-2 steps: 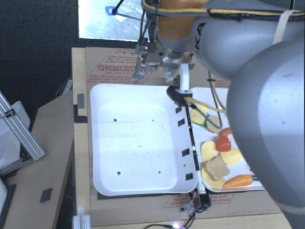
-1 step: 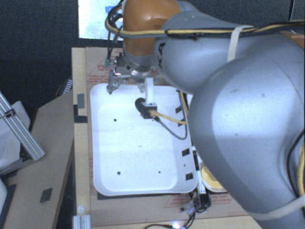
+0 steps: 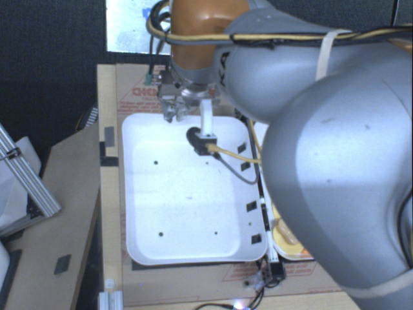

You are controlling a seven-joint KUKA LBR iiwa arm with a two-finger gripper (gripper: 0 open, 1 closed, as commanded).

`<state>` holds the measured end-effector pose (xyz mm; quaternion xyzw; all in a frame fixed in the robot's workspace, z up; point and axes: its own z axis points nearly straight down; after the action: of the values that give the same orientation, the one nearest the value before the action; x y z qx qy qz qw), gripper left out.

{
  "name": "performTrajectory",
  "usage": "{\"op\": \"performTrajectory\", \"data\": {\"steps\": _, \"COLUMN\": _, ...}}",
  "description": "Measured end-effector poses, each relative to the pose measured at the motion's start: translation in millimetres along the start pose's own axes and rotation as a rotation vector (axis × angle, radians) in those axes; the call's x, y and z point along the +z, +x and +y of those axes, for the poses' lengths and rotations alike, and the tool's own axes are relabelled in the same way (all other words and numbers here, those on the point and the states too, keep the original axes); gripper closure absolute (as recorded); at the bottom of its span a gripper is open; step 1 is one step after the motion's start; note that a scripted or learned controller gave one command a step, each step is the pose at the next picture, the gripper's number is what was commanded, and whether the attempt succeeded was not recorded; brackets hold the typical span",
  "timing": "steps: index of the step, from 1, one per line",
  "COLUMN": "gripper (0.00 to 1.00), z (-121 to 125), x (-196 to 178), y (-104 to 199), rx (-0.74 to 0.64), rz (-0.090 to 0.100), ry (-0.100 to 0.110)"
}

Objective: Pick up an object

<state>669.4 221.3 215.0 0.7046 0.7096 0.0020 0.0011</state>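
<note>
My gripper (image 3: 173,113) hangs below the orange wrist band, over the far edge of the left white bin (image 3: 139,192). No object can be seen in it. A yellowish object (image 3: 288,236) peeks out in the right bin (image 3: 276,247), just under the big grey arm link. The arm hides most of that bin.
The grey arm (image 3: 322,141) spans the right half of the view. A cardboard sheet (image 3: 132,95) lies under the bins. An aluminium rail (image 3: 29,179) slants at the left, beside the brown bench top (image 3: 71,218).
</note>
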Motion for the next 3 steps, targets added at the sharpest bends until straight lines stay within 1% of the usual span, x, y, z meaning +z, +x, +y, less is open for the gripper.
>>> {"op": "performTrajectory", "data": {"steps": 1, "gripper": 1.00, "z": 0.8, "x": -151.4, "y": -65.8, "rx": 0.010, "rz": 0.000, "ry": -0.010}}
{"op": "performTrajectory", "data": {"steps": 2, "gripper": 1.00, "z": -1.0, "x": -82.9, "y": -24.7, "rx": 0.002, "rz": -0.001, "ry": 0.005}}
{"op": "performTrajectory", "data": {"steps": 3, "gripper": 1.00, "z": -1.4, "x": -38.6, "y": 15.4, "rx": 0.000, "rz": 0.000, "ry": 0.007}}
